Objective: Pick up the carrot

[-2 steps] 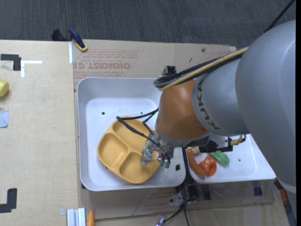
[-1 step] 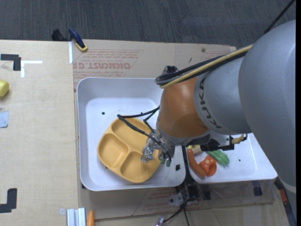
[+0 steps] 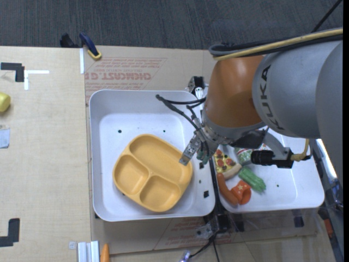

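So the carrot (image 3: 225,191) is sitting in the right-hand bin (image 3: 305,198), down in the lower right part of the frame, hugging that bin's left wall. It's orange, longish, lying flat and running on a slant from upper left down to lower right. Its lower end is tucked up against a red toy (image 3: 241,192), and its upper end is touching a pizza slice toy (image 3: 224,164). A green veggie (image 3: 252,179) lies just to its right.
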`<state>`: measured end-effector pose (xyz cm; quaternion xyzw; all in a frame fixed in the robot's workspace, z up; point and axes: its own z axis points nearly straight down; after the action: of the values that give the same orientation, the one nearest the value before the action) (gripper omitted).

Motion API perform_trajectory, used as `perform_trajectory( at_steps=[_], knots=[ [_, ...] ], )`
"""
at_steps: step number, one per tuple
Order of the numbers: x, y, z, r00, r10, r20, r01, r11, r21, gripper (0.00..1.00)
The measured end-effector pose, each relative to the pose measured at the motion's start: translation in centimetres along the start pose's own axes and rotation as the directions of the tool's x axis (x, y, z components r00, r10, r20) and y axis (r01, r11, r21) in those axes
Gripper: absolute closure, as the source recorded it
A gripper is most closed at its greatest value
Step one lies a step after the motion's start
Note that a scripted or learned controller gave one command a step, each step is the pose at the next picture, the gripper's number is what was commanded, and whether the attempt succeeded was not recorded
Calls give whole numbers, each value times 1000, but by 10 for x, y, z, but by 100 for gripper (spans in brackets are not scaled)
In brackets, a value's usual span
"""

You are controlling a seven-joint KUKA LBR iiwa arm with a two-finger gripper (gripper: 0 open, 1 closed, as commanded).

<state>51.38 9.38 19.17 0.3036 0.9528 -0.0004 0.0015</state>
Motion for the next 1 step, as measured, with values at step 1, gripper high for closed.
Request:
perform_trajectory(
  at_steps=[1],
  knots=[
    [67, 56, -4, 993, -122, -1, 122, 993, 0, 100]
  ],
)
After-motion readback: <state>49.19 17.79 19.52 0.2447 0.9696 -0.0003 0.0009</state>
